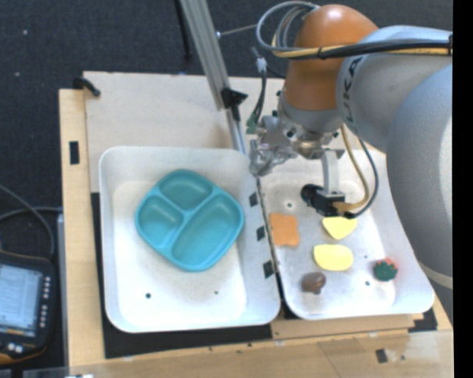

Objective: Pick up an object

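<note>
Hanging over the right bin at its 11 o'clock corner, the jaws appear blurred; their state cannot be told. Orange piece, two yellow pieces, brown lump and green item lie toward 6 o'clock. Teal plate occupies the left bin.

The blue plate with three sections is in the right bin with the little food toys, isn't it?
Not quite. The camera view shows the blue plate with three sections in the left bin, by itself. The little food toys, such as the orange piece and the two yellow pieces, are in the right bin.
</note>
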### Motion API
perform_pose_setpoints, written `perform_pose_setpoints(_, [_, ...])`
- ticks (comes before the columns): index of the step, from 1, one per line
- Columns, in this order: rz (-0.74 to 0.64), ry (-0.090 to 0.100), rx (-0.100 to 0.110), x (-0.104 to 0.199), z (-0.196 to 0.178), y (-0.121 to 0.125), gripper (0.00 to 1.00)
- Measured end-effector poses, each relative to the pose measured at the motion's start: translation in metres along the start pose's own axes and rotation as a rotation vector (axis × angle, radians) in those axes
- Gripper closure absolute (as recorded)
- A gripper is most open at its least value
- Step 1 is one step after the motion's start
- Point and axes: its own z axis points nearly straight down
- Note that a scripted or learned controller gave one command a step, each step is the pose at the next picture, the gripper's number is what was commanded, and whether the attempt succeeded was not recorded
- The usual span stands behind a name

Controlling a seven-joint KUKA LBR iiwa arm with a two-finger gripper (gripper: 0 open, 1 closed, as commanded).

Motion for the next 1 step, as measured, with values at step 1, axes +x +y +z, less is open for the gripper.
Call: perform_pose_setpoints(1, [-0.002, 0.001, -0.002, 0.0542, -0.0161, -0.0133, 1.00])
